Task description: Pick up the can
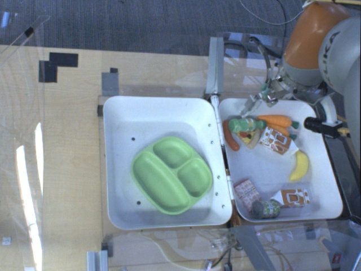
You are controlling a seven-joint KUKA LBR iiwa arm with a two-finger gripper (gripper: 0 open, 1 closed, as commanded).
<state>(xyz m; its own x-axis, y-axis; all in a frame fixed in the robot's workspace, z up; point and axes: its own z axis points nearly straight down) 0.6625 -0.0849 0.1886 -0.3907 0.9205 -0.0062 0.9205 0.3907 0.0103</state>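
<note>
Down near the lower edge of the frame: can [265,209], in the right-hand bin [333,205] close to its front wall, touching or just beside a small pink carton [246,191] to its left and an orange-and-white carton [295,197] to its right. Dull grey-green and blurred; label illegible, and hard to tell whether upright or on its side. Well apart from it, up by the same bin's far wall in the upper right of the frame: end effector [251,107], hanging just above a green packet [246,125]. Too small and too tangled w/ cables to read, so can't tell how far open or whether anything is held. Behind it the arm [316,35], cut off by the top and right edges, w/ orange band and grey shell only partly in frame. Below the end effector: carrot [275,120], a patterned box [276,141] touching its lower side, and a reddish sausage-like piece [230,135] along the bin's left wall, top end partly hidden by the green packet. Banana [299,166] apart from the rest, mid-right. In the left-hand bin [121,151], approx centre: green three-section plate [172,175]. Worktop [67,168] pale wood, glare-streaked along the left of the frame.
</note>
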